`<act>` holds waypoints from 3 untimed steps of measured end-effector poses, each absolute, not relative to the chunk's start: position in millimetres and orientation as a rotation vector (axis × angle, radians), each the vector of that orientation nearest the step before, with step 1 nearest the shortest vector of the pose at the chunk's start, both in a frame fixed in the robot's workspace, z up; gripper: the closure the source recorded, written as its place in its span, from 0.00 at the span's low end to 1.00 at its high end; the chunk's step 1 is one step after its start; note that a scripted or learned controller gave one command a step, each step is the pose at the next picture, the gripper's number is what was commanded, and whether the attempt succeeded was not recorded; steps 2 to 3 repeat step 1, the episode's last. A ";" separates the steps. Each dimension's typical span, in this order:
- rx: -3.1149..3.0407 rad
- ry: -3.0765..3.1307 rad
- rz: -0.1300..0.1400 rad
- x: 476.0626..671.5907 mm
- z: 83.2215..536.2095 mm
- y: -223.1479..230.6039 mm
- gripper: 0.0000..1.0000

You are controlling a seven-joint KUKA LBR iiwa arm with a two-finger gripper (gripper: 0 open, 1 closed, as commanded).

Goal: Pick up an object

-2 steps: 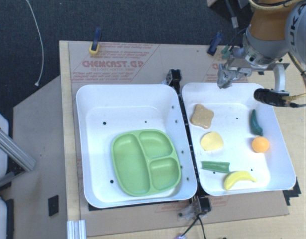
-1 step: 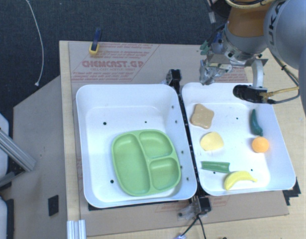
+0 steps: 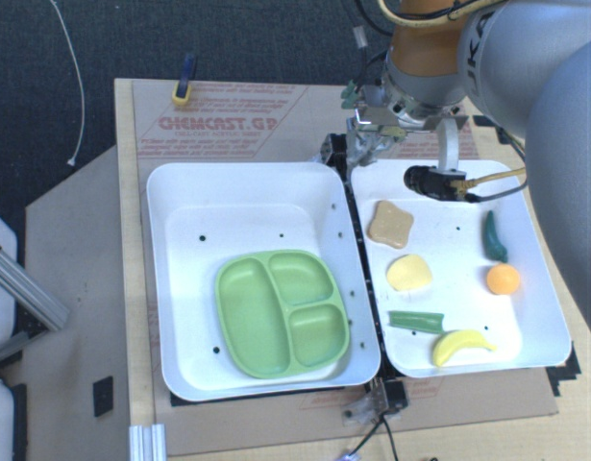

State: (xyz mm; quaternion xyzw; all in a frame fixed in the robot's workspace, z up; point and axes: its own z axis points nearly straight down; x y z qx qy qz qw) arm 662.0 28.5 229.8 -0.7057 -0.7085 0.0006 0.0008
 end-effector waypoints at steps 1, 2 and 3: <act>-2.214 -2.224 0.003 654.7 222.8 75.5 1.00; -2.214 -2.224 0.003 654.7 222.8 75.5 1.00; -2.214 -2.224 0.003 654.7 222.8 75.5 1.00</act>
